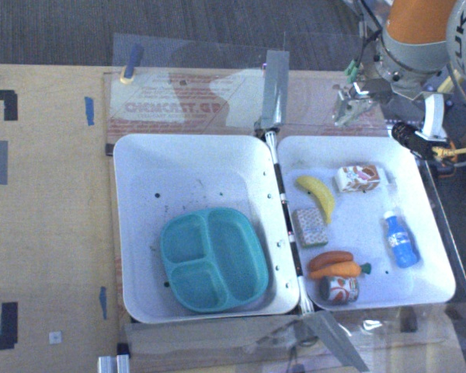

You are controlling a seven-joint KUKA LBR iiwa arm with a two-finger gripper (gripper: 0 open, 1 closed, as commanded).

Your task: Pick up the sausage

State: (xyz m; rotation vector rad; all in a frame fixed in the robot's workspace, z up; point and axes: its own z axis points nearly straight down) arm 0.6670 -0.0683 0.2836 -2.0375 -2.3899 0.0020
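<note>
The sausage (331, 258) is a short reddish-brown link lying near the front of the right bin (433, 231). It lies flat and touches an orange carrot (340, 270) just in front of it. My gripper (349, 107) hangs above the bench behind the right bin's far rim, well away from the sausage and holding nothing that I can see. The arm's orange band (423, 10) is at the top right.
The right bin also holds a banana (318, 195), a white carton (357, 179), a blue bottle (401, 240), a patterned block (309, 227) and a can (339, 289) beside the carrot. A teal divided plate (214, 259) sits in the left bin (140, 177).
</note>
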